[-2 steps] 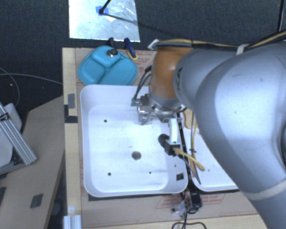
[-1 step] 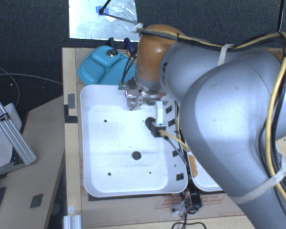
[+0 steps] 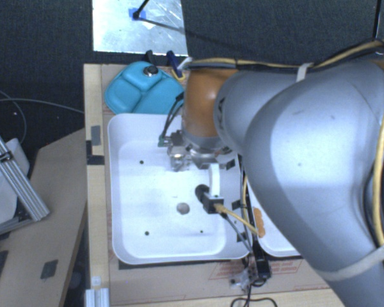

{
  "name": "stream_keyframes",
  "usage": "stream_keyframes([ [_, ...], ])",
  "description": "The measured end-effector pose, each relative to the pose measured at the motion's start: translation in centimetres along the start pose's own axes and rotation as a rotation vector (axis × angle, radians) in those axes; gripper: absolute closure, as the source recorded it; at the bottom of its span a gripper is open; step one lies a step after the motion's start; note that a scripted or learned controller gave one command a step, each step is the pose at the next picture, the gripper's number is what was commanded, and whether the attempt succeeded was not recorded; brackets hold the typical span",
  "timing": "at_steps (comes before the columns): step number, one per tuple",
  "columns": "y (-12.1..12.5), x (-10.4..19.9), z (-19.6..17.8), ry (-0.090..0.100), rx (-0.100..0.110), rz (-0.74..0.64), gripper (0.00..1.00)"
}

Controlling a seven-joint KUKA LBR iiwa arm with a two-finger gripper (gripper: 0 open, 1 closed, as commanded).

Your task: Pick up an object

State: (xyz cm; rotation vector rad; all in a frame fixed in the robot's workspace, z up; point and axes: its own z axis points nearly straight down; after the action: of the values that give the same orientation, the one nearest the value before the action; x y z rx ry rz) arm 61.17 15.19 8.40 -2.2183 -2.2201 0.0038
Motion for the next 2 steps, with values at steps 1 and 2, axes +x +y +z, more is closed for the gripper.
stream_keyframes([
  [1,-8.5,5.4,0.1,0.001,0.001,-0.007,1.0],
  [2,-4.7,0.4,0.0,-0.001,-0.007,0.004,1.0],
])
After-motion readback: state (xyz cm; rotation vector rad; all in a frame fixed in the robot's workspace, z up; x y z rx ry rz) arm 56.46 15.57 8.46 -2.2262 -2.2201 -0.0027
